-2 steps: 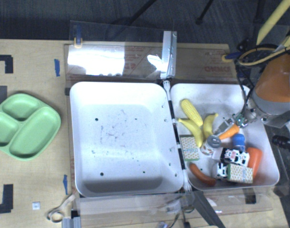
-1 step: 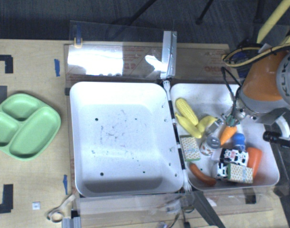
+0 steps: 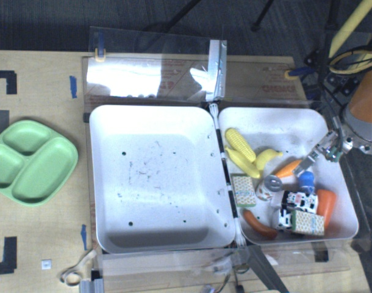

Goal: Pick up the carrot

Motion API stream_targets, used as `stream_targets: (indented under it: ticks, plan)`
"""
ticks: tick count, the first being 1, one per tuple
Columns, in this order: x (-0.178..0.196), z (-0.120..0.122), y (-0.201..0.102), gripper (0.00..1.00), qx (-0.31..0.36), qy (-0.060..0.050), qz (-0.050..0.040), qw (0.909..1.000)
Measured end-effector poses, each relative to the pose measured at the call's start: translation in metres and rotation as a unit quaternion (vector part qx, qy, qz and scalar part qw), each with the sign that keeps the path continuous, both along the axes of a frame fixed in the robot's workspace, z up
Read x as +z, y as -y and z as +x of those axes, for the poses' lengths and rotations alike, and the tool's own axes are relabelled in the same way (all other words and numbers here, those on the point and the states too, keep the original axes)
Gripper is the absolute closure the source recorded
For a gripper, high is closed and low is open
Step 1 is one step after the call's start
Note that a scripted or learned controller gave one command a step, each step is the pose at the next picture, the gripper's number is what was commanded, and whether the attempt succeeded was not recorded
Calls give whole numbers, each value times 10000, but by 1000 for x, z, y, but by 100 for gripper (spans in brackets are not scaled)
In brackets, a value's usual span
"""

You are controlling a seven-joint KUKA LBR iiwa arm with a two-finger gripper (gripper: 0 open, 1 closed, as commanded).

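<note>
We see the gripper (image 3: pixel 328 146) above the right bin (image 3: pixel 277 119), near the carrot (image 3: pixel 288 167). We cannot tell how wide it stands or whether it grasps anything.

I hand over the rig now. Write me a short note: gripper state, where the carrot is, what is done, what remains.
Gripper: low over the right white bin, near its right wall; open or shut cannot be told.
Orange tapered carrot: lies in the right bin, beside the gripper tip, next to the yellow corn cob and the yellow banana.
Done: arm reached the carrot.
Left: grasp and lift it.
</note>
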State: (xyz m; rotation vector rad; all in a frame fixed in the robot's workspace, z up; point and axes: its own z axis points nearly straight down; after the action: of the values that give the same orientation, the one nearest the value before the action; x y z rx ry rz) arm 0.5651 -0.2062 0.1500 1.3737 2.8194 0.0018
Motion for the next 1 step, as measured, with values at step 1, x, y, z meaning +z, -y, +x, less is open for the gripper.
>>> stream_targets:
  ticks: [1]
  plan:
    - [-58,46,-1,0,187,5,-1,9998]
